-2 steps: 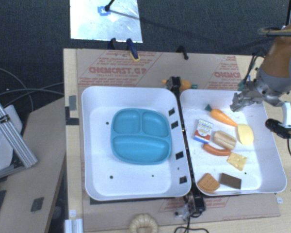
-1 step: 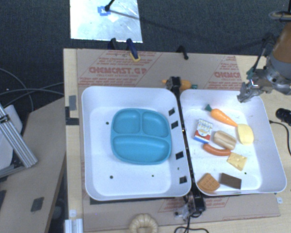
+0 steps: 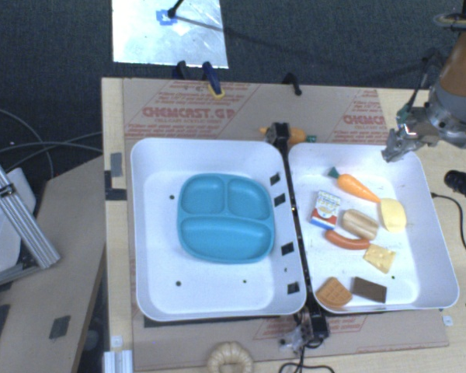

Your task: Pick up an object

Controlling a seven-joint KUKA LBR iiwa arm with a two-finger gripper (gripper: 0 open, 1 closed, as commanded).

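Observation:
The right bin [image 3: 419,179] holds several toy foods: an orange carrot [image 3: 357,186], a pale yellow wedge [image 3: 393,214], a small carton [image 3: 325,208], a bread roll [image 3: 360,223], a red sausage [image 3: 346,241], a holed cheese slice [image 3: 380,258], a waffle [image 3: 334,293] and a brown chocolate bar [image 3: 369,290]. My gripper [image 3: 400,144] hangs above the bin's far right corner, up and right of the carrot. Nothing shows between its fingers.
The left bin [image 3: 159,169] carries a blue divided plate [image 3: 224,217]. A black divider with clips [image 3: 290,208] runs between the bins. A yellow object [image 3: 295,136] lies behind the bins. A beige ring [image 3: 230,358] lies at the front edge.

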